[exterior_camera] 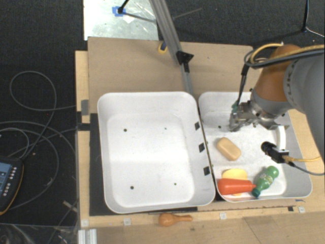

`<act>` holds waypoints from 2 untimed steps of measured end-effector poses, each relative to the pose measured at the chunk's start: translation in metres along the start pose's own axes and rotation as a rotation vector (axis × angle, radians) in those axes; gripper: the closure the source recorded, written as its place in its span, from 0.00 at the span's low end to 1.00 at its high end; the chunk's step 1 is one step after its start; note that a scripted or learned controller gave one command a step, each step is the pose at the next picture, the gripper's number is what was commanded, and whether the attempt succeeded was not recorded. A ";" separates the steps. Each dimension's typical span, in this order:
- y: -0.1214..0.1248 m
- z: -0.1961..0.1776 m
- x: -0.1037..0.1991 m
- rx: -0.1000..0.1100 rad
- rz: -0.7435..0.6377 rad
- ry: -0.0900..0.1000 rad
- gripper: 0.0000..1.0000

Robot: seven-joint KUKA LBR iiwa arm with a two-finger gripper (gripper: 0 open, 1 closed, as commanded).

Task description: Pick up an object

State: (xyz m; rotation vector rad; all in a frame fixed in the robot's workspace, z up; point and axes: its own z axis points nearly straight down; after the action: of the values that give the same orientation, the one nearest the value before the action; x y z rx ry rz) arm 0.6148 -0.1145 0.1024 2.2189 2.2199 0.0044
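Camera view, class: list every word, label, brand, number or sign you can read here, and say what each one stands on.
No text can be read in this view.
The handheld device at the left edge has a lit screen, but its contents are too small and blurred to read.
The green bottle in the right bin shows no legible label.
The blue tag on the floor at the top is too blurred to read.
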 end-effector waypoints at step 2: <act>0.003 -0.101 0.000 -0.002 -0.005 -0.001 1.00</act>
State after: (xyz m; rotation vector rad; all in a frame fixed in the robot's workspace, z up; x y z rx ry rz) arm 0.6178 -0.1146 0.2034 2.2120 2.2236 0.0058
